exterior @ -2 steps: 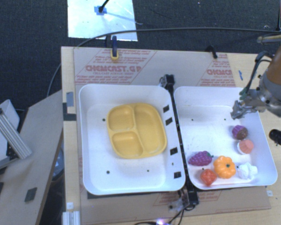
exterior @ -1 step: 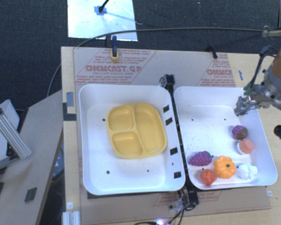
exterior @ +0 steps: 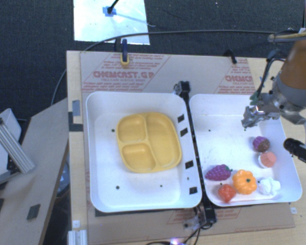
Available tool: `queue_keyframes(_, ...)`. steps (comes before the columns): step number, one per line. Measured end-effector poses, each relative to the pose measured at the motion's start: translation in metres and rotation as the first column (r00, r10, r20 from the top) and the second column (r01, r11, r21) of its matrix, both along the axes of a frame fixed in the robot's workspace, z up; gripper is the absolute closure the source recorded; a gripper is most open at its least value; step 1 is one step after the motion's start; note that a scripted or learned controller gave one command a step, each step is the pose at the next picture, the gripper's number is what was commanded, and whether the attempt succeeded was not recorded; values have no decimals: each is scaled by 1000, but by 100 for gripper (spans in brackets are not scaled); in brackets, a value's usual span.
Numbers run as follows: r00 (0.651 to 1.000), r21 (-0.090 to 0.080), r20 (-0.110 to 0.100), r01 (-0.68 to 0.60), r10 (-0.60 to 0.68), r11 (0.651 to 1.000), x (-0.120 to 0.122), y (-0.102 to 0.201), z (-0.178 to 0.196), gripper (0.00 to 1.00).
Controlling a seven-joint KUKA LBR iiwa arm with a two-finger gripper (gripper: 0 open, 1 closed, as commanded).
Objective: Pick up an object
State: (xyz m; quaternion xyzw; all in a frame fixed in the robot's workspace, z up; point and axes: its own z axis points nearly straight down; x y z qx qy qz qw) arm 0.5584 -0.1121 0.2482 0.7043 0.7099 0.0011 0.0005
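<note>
Nearest the camera, along the front wall of the right bin, sits a row of toy foods: a red strawberry, an orange pumpkin just beside it, a purple grape bunch just behind the strawberry, and a white piece toward the bin's right front corner. Behind the white piece lie a pink round piece and, behind that, a dark purple-brown piece. Any of these could serve as the object to pick.

The gripper hangs over the rear half of the same bin, with bare white floor under it. Nothing lies between its fingertips; whether they are spread or closed is too small and blurred to tell.

The relation that matters: the dark purple-brown piece is the closest candidate, lying toward the bin's front wall from the gripper and slightly toward its right wall. It looks roundish, so no long axis constrains the approach. The grape bunch, by contrast, is elongated roughly along the front wall.

In the left bin rests a yellow divided tray, well apart from the gripper.

Much of the arm is cut off at the right. What kind of food the white piece and the dark purple-brown one represent is hard to make out.
</note>
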Motion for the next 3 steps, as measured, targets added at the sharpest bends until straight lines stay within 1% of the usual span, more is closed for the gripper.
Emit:
queue_keyframes(1, 1000, 1, -1, -2, 2, 1000, 2, 48, -3, 100)
queue_keyframes(2, 1000, 1, -2, -1, 1, 1000, -14, 100, 0, 100)
queue_keyframes(3, 1000, 1, -1, -2, 2, 1000, -19, 151, 3, 100)
